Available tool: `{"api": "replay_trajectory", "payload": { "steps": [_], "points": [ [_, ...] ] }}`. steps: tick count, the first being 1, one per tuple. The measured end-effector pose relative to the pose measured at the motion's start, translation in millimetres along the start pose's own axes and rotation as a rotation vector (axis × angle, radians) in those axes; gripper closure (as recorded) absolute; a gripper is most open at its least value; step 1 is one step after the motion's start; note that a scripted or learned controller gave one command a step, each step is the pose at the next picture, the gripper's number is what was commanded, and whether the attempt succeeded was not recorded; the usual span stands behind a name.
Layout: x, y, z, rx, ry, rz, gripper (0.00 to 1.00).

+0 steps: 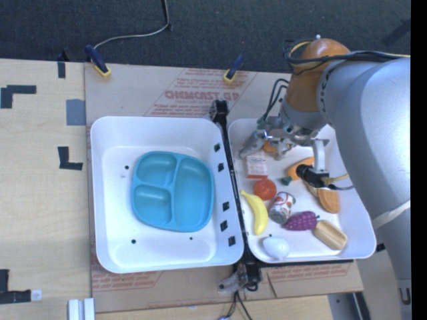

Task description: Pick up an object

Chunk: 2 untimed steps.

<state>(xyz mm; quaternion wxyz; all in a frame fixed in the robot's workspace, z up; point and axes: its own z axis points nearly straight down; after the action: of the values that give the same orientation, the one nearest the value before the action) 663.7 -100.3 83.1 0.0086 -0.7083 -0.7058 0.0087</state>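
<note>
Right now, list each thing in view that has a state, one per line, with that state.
gripper: low over the right bin's far end
blue tray: flat in the left bin
banana: lying in the right bin
tomato: resting beside the banana
grapes: lying by the can

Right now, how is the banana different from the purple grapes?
The banana is yellow, while the grapes are purple. The banana is long, smooth and curved, while the grapes are a short, bumpy bunch. The banana lies near the left wall of the right bin, running toward the front; the grapes sit further right, lying crosswise. Both are toy fruits resting in the same bin.
</note>
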Motion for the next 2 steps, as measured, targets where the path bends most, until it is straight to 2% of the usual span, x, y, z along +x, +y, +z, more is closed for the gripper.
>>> {"api": "replay_trajectory", "payload": {
  "steps": [2],
  "points": [
    [0.2,0.0,0.0,0.000,-0.001,0.001,0.00]
  ]
}}
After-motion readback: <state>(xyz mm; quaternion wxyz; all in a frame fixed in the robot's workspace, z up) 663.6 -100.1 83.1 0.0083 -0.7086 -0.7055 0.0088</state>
